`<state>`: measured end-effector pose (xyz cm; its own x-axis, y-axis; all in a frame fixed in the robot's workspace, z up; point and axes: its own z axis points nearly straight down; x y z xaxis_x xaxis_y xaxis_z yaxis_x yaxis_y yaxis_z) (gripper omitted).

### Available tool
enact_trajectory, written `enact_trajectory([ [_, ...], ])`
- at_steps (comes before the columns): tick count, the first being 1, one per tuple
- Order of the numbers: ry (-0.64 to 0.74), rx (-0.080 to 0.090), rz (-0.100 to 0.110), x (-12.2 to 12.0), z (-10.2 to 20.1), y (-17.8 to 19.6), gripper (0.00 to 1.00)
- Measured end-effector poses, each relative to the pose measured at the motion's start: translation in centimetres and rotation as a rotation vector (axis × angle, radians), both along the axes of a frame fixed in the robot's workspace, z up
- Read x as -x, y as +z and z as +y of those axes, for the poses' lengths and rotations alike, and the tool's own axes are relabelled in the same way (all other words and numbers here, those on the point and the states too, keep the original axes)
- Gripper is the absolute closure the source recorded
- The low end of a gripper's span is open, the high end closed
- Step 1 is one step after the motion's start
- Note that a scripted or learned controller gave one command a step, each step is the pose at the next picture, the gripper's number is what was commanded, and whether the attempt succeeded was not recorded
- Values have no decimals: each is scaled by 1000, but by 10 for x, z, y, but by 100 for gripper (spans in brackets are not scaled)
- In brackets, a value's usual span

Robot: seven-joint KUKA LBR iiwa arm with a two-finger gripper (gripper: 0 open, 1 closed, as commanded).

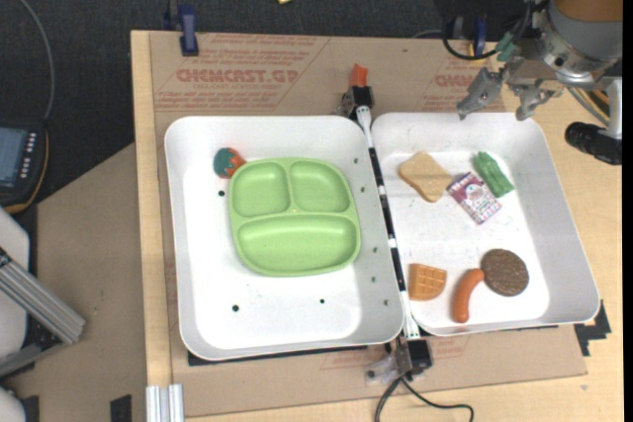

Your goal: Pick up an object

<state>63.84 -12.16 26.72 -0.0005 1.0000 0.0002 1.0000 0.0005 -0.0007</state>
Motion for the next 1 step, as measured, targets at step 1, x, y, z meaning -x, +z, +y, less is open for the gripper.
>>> enact_trajectory([
  [1, -4, 0, 6, 23, -45, -68, 0],
])
